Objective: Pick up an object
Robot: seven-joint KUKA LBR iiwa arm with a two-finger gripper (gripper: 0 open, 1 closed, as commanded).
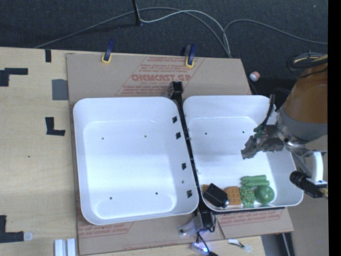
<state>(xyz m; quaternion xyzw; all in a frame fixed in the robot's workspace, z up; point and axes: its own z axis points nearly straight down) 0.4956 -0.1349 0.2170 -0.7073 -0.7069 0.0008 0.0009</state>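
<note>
At the right of the frame we see the dark two-finger jaws [251,149] above the right white bin [224,106], their state unclear, while the green plastic toy [257,190] lies at its lower edge.

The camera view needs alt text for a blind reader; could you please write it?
The gripper hovers over the right bin, above a green toy, an orange block and a black object along its near edge. The left bin sits alongside.
</note>
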